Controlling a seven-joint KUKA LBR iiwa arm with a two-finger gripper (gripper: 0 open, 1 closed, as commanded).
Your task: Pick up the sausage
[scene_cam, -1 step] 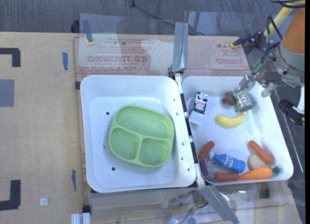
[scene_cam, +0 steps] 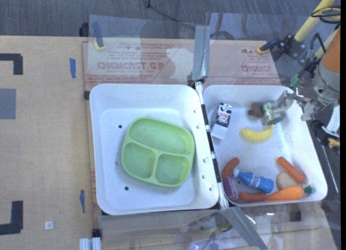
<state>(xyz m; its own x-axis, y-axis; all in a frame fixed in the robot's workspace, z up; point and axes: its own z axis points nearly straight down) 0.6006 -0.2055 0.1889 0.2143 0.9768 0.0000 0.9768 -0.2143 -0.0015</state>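
Table (scene_cam: 43,135) carries two white bins; landmark = right bin (scene_cam: 319,181), which gathers the loose items. Left bin (scene_cam: 102,103), beside it, holds a green divided plate (scene_cam: 158,151). Arm (scene_cam: 331,65) sits over right bin's far-right corner, prob. staged for a reach; gripper (scene_cam: 286,103) is there w/ fingers, can't tell if released or clenched. Banana (scene_cam: 257,133) mid-bin. Sausage (scene_cam: 230,167) lies at right bin's near-left side, untouched, well apart from gripper.

arm (scene_cam: 330,76) cut off at right edge
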